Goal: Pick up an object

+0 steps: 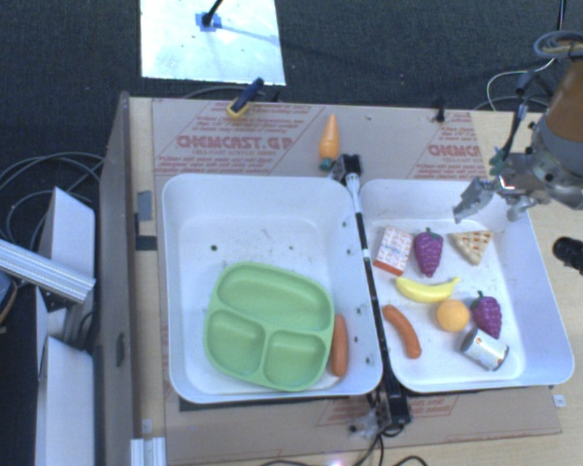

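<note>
Open, empty fingers (494,200) hover above the pizza slice (472,245), its tip pointing toward the camera.

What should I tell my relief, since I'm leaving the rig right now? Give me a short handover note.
Gripper: above the right bin's far edge, nothing seen between its fingers.
Right bin: pizza slice nearest the gripper, two grape bunches, banana, orange, sausage, can, wafer block.
Left bin: green tray, another sausage.
Done: nothing picked.
Left: grasp and lift one object.
</note>
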{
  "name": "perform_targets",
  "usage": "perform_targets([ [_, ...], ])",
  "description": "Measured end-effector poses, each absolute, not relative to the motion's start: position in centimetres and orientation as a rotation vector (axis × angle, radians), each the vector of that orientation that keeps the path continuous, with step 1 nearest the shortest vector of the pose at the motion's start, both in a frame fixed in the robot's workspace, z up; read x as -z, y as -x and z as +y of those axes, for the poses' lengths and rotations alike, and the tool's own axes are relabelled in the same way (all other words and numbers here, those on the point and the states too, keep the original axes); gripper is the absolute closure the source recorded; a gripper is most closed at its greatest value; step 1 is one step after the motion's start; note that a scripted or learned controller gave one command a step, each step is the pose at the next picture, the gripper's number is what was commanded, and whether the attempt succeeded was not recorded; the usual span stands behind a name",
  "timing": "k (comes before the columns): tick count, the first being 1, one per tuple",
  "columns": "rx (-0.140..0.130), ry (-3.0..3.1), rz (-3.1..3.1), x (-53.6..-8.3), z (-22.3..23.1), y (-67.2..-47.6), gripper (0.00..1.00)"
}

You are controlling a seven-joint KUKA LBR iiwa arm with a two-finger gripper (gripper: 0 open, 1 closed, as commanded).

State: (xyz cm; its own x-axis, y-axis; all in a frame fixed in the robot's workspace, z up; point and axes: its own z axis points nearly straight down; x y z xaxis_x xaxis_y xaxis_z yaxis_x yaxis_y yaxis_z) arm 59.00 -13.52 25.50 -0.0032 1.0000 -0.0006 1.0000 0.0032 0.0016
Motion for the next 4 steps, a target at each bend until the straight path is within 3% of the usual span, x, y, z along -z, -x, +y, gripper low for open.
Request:
perform_targets([
  [1,-0.007,-2.215,2.221,-9.6,-9.1,-60.7,0.0],
  [2,-0.012,-2.212,2.219,-10.7,-9.1,-60.9,1.0],
  [3,-0.007,-2.212,2.222,-27.2,-7.0,-54.9,1.0],
  [4,-0.002,-2.216,2.227,-22.8,-3.0,-64.0,1.0],
])
